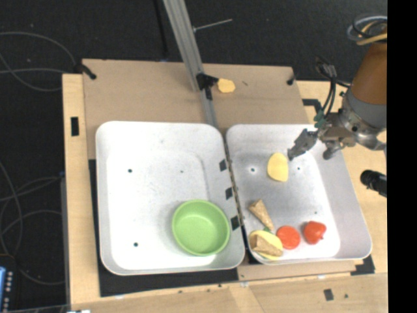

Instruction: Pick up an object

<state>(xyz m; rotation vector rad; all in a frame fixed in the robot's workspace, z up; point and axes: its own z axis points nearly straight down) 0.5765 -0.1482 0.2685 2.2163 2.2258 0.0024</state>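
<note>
End effector [316, 145] with fingers spread apart, holding nothing, just beside yellow fruit [278, 167] in right bin [345, 204]

Under both bins you have the tan worktop [150, 93], with dark floor around it and thin cables [29, 64] looping across the floor on the left. The left bin [130, 155] and the right bin [339, 201] sit side by side, their inner rims touching along the middle, where small black clips [229, 192] mark the seam. A grey metal rail [182, 31] slants down from the top edge to the back of that seam. Just beside its foot, a small yellow scrap [226, 85] lies on the bare board behind the bins.
</note>
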